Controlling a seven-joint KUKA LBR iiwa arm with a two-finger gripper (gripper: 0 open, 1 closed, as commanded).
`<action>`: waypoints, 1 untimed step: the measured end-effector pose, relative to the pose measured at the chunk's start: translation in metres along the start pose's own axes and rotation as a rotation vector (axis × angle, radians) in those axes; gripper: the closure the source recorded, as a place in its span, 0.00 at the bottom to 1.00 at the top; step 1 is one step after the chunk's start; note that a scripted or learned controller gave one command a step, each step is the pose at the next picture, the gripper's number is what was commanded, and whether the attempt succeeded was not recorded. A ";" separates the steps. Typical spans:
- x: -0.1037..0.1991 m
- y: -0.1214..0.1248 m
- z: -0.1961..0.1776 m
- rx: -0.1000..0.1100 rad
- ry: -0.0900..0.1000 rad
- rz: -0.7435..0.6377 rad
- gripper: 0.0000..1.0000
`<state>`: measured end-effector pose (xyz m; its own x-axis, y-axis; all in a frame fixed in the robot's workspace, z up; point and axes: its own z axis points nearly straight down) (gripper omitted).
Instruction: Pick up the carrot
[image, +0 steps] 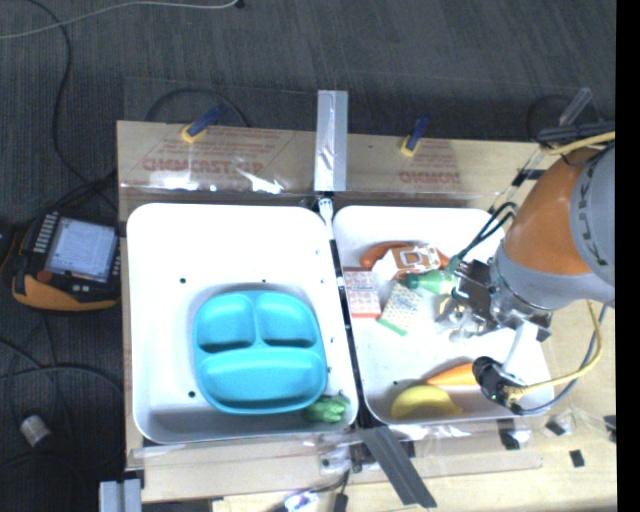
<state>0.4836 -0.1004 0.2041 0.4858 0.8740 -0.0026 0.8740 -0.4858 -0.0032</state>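
The carrot (452, 376) is a short orange piece lying near the front of the right bin (372, 232), with its left end touching a yellow fruit (422, 402). My gripper (458, 312) hangs over the middle right of that bin, a little behind the carrot and apart from it. Nothing shows in its grasp. The grey wrist with its orange band (548, 232) covers the bin's right side.
Small packets (362, 295) (400, 306), a green piece (432, 282) and an orange-brown item (388, 252) lie at the back of the right bin. The left bin (160, 300) holds a blue divided plate (210, 385) and a green vegetable (328, 408). A black cable (540, 388) loops by the carrot.
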 end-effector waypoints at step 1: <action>-0.017 0.024 0.001 0.001 -0.003 0.566 1.00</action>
<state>0.4959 -0.1268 0.2034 0.8786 0.4774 -0.0070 0.4774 -0.8787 -0.0015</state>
